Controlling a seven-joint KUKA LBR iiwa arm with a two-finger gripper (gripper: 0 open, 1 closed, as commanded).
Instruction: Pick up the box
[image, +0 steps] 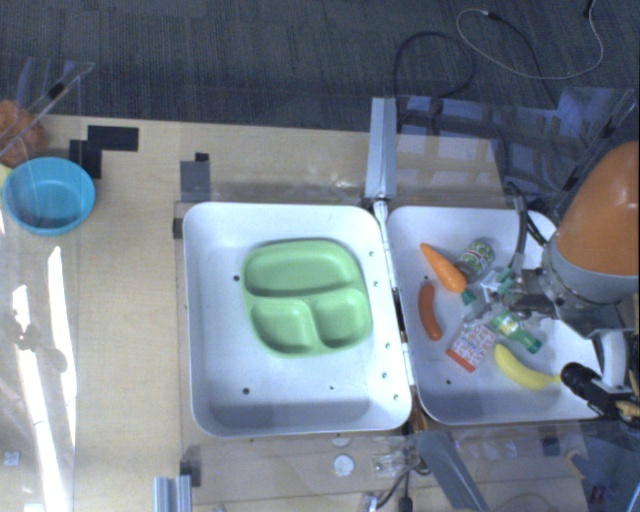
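**Two-bin bench, arm over right bin — contents as seen**

Camera view, catalogued left to right.

- Blue bowl (49, 194): placed on the bench at the upper left of the frame, well apart from both bins.
- Left bin (215, 300): white and shallow, at centre frame. A green divided tray (305, 296) with three compartments is held in its middle.
- Right bin (405, 330): white and shallow, set just beside the left bin.
- Carrot (442, 267): orange, laid at a slant in the upper left part of the right bin.
- Sausage (429, 310): reddish, elongated, laid just below the carrot and near the bin's left wall.
- Can (477, 256): greenish, found just right of the carrot.
- Box (470, 346) — the task item: small, flat, red and white, laid at the lower middle of the right bin, right of the sausage and left of the banana.
- Banana (523, 370): yellow, laid at the lower right of the right bin.
- Green bottle (517, 334): small, seen just above the banana.
- Gripper (503, 298): positioned low over the right bin, above and right of the box, among the can and the bottle. Whether its jaws are parted or closed cannot be told.
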